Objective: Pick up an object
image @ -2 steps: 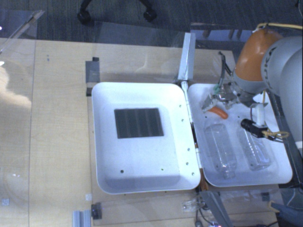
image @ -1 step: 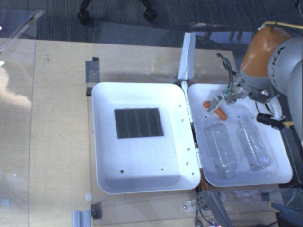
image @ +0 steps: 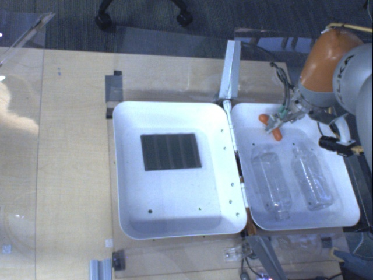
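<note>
The gripper [image: 281, 119] hangs low over the right bin [image: 349, 214]; whether its jaws are parted cannot be told. Small orange pieces [image: 265, 119] lie right beside them. Two clear plastic bottles [image: 271, 182] lie nearer the camera, apart.

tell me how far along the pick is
Done: the arm has reached into the right bin, and the end effector sits low at the small orange object near the bin's back edge. In hand: nothing clearly; whether the fingers grip it is not visible. Left: securing and lifting an object. The two clear plastic bottles lie flat, untouched. The left bin holds a dark grey ribbed pad.
</note>
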`<state>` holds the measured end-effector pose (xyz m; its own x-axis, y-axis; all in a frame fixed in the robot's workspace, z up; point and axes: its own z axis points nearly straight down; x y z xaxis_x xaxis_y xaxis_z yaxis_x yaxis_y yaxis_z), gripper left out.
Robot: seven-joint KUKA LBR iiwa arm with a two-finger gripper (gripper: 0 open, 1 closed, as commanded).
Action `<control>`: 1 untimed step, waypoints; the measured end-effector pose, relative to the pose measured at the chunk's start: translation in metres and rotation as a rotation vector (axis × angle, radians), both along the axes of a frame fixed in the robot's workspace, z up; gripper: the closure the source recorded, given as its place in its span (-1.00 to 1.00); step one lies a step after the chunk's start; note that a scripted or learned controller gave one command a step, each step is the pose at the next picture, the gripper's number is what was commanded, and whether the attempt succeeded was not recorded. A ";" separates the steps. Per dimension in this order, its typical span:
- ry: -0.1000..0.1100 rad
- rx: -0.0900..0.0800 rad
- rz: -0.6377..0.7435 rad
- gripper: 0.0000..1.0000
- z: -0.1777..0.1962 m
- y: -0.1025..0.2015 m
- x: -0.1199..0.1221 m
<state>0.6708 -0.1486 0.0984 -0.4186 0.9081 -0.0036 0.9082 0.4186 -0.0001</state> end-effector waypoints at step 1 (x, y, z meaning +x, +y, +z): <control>-0.006 0.003 -0.078 1.00 0.087 0.044 -0.004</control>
